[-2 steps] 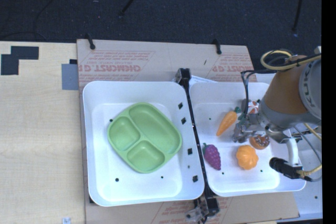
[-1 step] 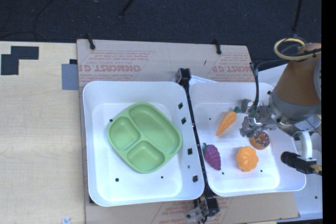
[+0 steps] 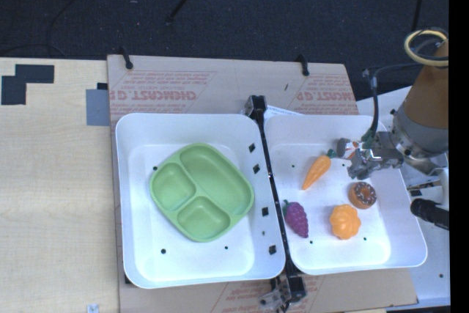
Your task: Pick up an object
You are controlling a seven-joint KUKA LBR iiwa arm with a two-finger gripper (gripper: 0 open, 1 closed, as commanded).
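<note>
Grapes [image 3: 296,218] are seen lowest; the donut [image 3: 362,195] lies at six o'clock just beside the gripper [image 3: 359,166], whose fingers' state cannot be told.

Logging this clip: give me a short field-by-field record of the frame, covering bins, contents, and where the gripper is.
left bin: holds a green divided plate
right bin: holds four toy foods
carrot: upper left of the right bin, tilted
grapes: purple, near the divider
orange fruit: lower middle of the right bin
donut: just above the orange fruit, brown with sprinkles
gripper: low over the right bin, between carrot and donut
grasp: nothing seen between the fingers
finger state: cannot tell
</note>
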